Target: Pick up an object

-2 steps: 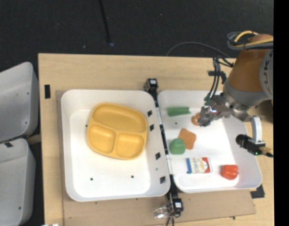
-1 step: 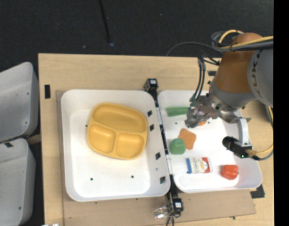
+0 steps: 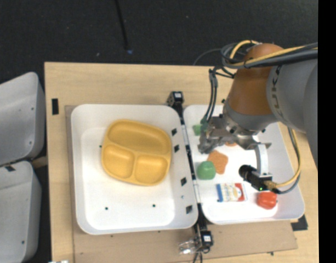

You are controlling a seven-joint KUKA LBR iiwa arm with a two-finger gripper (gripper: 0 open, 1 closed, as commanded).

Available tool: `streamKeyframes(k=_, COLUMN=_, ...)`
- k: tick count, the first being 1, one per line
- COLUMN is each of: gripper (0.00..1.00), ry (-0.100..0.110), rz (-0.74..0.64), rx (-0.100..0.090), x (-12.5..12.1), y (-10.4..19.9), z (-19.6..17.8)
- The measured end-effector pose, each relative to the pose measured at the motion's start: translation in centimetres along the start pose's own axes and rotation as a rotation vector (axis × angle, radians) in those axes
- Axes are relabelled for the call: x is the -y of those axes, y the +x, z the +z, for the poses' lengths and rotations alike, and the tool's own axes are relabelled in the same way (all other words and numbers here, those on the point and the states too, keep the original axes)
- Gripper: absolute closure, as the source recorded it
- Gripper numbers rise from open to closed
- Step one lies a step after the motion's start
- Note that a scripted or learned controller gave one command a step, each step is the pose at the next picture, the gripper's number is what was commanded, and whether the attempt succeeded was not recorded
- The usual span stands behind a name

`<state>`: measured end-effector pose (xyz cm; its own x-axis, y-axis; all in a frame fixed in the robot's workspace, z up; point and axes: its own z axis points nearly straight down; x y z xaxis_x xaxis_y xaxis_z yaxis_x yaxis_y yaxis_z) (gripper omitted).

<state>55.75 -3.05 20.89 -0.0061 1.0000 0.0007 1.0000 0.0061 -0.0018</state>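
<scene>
Gripper (image 3: pixel 211 138) is low in the right bin (image 3: pixel 291 201) — finger spread, can't tell. Green ball (image 3: pixel 205 170) at six o'clock, orange piece (image 3: pixel 218 161) touching it — crowding could spoil the grab.

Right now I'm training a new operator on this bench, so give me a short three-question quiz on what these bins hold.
1. True or false: the yellow divided plastic plate lies in the left white bin.
2. Which lies nearest the bins' shared wall: A) the round green object, B) the red object, C) the white printed packet?
3. Fill in: the gripper hangs above the ____ bin.

Key: 1 true; 2 A; 3 right.
</scene>
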Motion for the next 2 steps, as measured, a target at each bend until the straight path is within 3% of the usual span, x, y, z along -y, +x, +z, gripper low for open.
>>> streamKeyframes(k=2, gripper=1.0, ry=-0.004, rz=-0.002, rx=-0.001, x=1.9, y=10.5, z=-1.5)
